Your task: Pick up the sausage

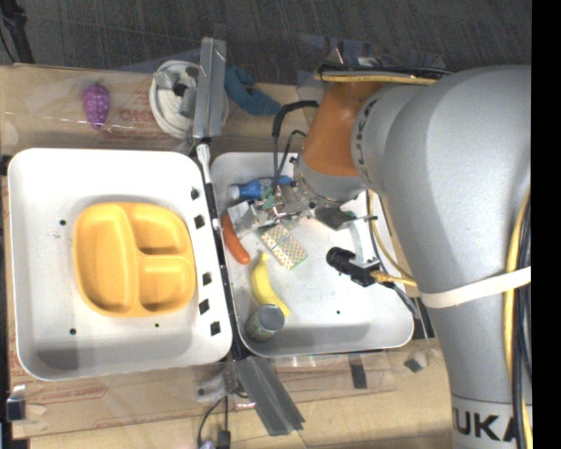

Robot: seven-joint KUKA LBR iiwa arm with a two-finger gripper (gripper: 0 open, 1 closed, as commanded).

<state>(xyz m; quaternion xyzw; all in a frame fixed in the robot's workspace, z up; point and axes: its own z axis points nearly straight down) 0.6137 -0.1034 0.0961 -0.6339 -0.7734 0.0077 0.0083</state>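
The bench (pixel 122 396) bears two white bins (pixel 37 344), a purple object (pixel 96 104) and a cable coil (pixel 176 96).

We see the bench under bright, even overhead light, which renders the left bin (pixel 37 251) and the right bin (pixel 374 321) near-white with little surface detail, while soft shadows gather along the bins' inner walls and under the arm (pixel 449 185). A broad pale sheen lies across the arm's grey casing, and the dark floor at the top falls off into dim, grainy texture. We find the focus moderate throughout: small items in the right bin appear slightly soft, and fine edges look coarse
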